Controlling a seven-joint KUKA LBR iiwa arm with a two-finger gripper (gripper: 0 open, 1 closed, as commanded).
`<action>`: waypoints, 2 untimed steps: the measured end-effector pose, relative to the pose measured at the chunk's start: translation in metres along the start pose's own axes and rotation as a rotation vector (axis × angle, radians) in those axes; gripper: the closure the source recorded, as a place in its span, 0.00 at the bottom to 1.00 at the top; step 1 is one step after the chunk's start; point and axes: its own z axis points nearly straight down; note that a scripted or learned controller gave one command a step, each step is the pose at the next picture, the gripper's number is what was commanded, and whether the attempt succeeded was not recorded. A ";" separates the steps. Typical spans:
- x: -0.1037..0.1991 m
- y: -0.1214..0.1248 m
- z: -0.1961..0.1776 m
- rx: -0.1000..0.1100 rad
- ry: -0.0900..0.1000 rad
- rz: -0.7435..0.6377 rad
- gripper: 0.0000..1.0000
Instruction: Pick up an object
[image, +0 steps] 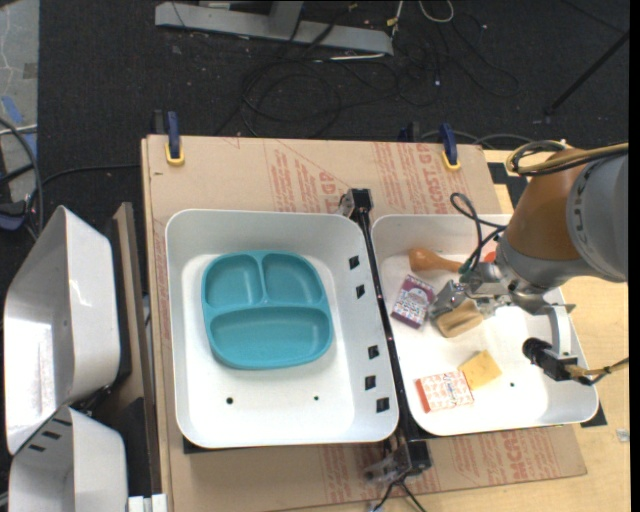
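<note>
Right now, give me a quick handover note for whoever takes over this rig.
End effector: down in the right bin, at the tan block; whether it grips anything is unclear.
Right bin also holds: purple patterned packet, brown wooden piece, yellow block, red-and-white card.
Left bin: teal divided plate.
Done: arm is positioned over the items. No lift confirmed.
Left: secure one object and raise it clear of the bin.
</note>
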 end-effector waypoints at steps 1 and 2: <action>0.000 0.001 -0.014 -0.006 -0.001 0.000 1.00; -0.001 -0.003 -0.076 -0.011 -0.003 0.000 1.00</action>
